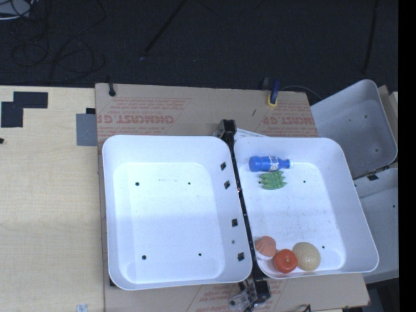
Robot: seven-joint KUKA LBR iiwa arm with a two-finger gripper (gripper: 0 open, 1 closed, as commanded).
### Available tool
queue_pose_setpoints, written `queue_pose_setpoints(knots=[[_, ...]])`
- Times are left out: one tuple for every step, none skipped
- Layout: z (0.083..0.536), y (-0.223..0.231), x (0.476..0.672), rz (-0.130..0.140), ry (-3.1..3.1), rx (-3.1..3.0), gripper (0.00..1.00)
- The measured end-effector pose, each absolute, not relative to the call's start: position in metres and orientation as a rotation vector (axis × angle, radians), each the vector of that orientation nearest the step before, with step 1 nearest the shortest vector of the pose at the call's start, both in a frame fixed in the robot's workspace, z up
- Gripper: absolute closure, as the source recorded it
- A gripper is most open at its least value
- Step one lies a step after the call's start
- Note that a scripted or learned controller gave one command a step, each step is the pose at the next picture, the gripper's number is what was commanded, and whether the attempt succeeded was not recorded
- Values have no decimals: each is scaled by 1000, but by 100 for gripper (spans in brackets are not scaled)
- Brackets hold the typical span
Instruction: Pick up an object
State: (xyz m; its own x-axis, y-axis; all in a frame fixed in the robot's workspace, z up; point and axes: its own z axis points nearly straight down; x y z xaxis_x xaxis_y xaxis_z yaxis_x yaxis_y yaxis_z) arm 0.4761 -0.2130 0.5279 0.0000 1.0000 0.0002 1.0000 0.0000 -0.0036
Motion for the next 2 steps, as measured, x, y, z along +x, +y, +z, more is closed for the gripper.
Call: queue_pose_setpoints(knots=[[538,-213,476,2,-2224,-2218,0],[537,-204,476,2,-2221,-2219,0]])
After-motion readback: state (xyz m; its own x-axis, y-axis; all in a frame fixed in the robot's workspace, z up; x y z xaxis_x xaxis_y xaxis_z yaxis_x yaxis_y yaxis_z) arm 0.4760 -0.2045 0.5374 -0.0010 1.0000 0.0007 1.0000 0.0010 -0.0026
